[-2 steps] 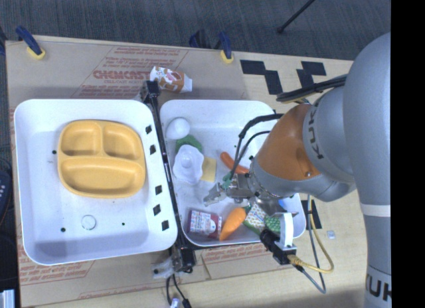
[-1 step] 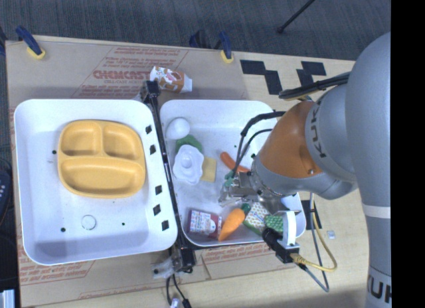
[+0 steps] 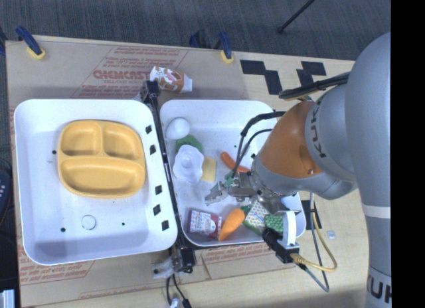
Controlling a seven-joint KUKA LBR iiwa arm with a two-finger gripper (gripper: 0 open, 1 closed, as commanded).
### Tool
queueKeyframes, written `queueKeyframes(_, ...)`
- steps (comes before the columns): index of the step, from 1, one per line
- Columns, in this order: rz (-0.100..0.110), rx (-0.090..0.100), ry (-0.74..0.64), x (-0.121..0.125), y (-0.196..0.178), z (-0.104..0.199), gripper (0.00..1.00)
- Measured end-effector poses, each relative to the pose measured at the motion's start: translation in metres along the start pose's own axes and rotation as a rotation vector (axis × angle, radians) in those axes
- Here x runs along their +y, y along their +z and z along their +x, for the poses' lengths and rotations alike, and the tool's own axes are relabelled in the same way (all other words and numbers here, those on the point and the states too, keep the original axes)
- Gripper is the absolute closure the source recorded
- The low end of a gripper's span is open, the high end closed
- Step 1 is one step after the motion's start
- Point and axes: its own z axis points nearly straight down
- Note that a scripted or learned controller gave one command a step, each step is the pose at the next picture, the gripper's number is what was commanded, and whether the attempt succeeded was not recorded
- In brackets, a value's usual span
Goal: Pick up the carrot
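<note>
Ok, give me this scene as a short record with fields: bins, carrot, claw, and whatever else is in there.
left bin: holds a yellow divided tray
right bin: holds the food items and the claw
carrot: near the right bin's front edge, lying free
claw: low inside the right bin, just behind the carrot, not holding it
beside carrot: red packet on its left, green patterned item on its right
other items: white egg, white bottle
outside bins: small bottle on the cardboard
</note>
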Motion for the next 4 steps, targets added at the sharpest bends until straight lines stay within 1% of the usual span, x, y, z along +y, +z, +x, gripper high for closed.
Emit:
queueKeyframes(1, 0.0, -0.001, -0.23, -0.001, 0.02, 0.0, 0.0)
queueKeyframes(2, 0.001, 0.0, -0.234, -0.001, 0.01, 0.0, 1.0)
queueKeyframes(3, 0.0, -0.001, -0.436, -0.001, 0.02, 0.004, 1.0)
queueKeyframes(4, 0.0, -0.001, -0.638, -0.002, 0.02, 0.013, 1.0)
